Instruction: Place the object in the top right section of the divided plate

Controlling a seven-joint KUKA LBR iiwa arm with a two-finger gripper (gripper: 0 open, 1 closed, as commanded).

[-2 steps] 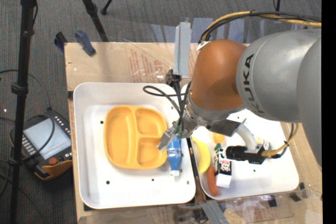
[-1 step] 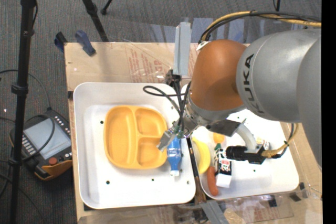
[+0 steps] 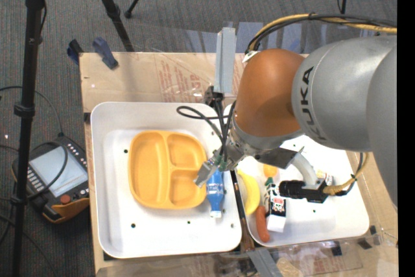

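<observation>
Nearest the camera, right bin (image 3: 350, 230) holds a banana (image 3: 249, 188), a red-orange sausage-like piece (image 3: 260, 225) and a small white carton (image 3: 276, 211). Left bin (image 3: 110, 230): blue object (image 3: 216, 194) lies at the bin's right edge, long axis running near-to-far, just off the yellow divided plate (image 3: 165, 168), directly below the gripper (image 3: 211, 172). Can't tell whether the fingers are spread or closed, or gripping it. Target top right section (image 3: 187, 154) sits just left and farther from the object, so the move is a short hop that way
</observation>
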